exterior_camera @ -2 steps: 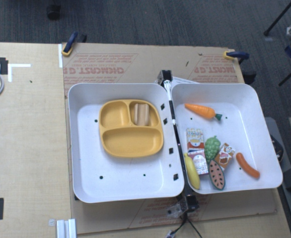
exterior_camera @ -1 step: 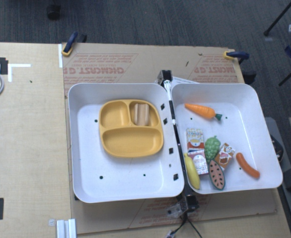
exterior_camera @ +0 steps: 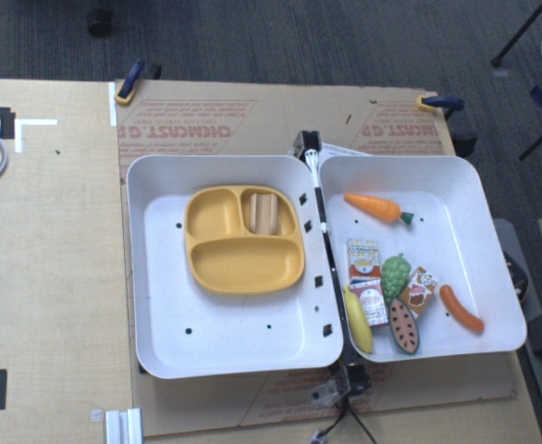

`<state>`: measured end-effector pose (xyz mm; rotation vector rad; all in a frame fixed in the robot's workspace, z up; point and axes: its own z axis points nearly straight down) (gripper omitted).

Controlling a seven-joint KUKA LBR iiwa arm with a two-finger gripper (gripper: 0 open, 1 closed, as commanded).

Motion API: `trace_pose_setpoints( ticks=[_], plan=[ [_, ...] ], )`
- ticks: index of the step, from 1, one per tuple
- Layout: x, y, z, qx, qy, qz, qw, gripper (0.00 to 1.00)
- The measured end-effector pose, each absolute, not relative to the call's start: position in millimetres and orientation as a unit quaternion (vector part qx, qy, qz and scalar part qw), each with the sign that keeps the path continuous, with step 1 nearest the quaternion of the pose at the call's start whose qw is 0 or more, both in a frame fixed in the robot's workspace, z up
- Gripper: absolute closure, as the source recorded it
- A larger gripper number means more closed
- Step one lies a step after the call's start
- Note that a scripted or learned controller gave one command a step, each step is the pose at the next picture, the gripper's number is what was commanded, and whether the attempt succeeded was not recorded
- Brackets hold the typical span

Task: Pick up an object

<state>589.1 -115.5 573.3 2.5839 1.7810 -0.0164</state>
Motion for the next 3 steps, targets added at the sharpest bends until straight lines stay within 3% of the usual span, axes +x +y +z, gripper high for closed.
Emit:
trace_pose_setpoints(
  ticks=[3],
  plan=[
    [592.9,-115.0,597.9,0.821,0.570,-0.0074,0.002,1.00]
  ],
)
